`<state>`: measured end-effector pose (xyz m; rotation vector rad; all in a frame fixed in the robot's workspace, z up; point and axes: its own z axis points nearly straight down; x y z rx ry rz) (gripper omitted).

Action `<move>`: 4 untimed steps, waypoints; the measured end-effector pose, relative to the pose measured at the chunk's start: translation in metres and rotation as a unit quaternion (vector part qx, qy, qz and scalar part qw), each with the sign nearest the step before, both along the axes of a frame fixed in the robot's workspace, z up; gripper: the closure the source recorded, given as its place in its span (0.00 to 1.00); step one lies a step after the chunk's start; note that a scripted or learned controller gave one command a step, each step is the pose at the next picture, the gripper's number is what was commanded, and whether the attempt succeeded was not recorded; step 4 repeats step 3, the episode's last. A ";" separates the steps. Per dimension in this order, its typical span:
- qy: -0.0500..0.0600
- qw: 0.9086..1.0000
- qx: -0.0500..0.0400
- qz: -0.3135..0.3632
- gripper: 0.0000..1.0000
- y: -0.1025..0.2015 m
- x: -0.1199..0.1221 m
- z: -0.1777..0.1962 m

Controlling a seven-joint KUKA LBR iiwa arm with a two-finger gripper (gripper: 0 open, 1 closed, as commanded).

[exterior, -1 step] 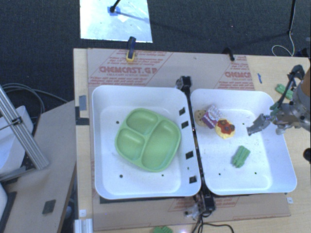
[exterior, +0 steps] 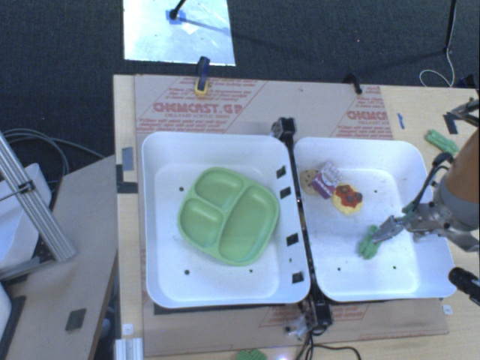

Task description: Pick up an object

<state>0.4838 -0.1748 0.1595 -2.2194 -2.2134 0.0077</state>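
Green toy [exterior: 367, 244] lay in right bin [exterior: 405, 280], touching the gripper [exterior: 384, 231]; pincer state could not be told. Likely light, rigid plastic; grasp mid-body.

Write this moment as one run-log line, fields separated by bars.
tool in right bin, at green toy | grasp unconfirmed | green tray in left bin

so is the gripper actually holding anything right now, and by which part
It cannot be told. The gripper sits at the upper right end of the green object in the right bin; a grip isn't visible.
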 end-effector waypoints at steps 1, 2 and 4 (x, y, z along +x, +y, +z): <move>-0.005 1.000 -0.001 0.002 0.00 0.022 0.003 -0.078; -0.007 1.000 -0.002 0.001 1.00 0.020 0.004 -0.064; -0.011 1.000 0.000 0.008 1.00 0.104 0.033 0.031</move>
